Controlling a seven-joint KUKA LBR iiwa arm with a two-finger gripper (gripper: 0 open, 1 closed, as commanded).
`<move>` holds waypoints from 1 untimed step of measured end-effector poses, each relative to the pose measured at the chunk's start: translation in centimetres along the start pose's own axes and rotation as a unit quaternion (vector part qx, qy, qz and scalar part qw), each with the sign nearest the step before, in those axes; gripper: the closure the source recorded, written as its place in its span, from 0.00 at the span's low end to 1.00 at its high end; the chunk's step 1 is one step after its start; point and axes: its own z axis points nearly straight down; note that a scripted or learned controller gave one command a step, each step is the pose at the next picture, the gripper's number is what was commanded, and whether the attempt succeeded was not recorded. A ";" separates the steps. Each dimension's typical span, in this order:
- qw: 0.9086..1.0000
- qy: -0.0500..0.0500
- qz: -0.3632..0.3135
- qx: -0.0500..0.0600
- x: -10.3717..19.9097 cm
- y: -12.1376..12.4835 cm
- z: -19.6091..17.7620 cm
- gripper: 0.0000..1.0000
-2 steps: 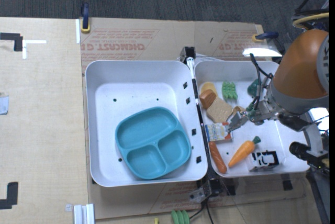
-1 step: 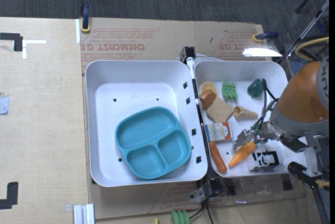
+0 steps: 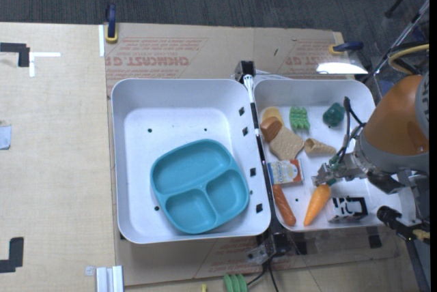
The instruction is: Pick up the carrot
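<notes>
1. Carrot [image 3: 316, 203] lay in the right bin [image 3: 362, 94], near its front wall, tilted with its thick end up toward the gripper [image 3: 328, 174] and its tip pointing down toward the front-left.

2. Gripper sat just above the carrot's thick end, at the end of the grey arm with the orange band [image 3: 404, 123]. Whether the fingers stood wide or narrow could not be told; they were small and cluttered with cabling, and nothing was seen between them.

3. Neighbours crowded the target. A red sausage-shaped toy [image 3: 283, 206] lay just left of the carrot, nearly parallel, and a small carton [image 3: 285, 172] sat above that. A dark-printed white piece [image 3: 347, 208] lay just to the carrot's right.

4. Likely failure, in my judgement: a close at the thick end alone could have let the tapered body pivot or slip out, since the grip would fall far from its middle.

5. A second risk: a descent slightly off to the left could have nudged the carton or caught the sausage toy instead.

6. The front wall was close; a push along the carrot's length could have jammed its tip against it.

7. The left bin [image 3: 136, 147], holding a blue divided plate [image 3: 198, 185], stood well apart and posed no hazard.
</notes>
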 end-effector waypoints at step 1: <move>0.998 0.002 0.066 0.008 8.0 0.6 -9.0 1.00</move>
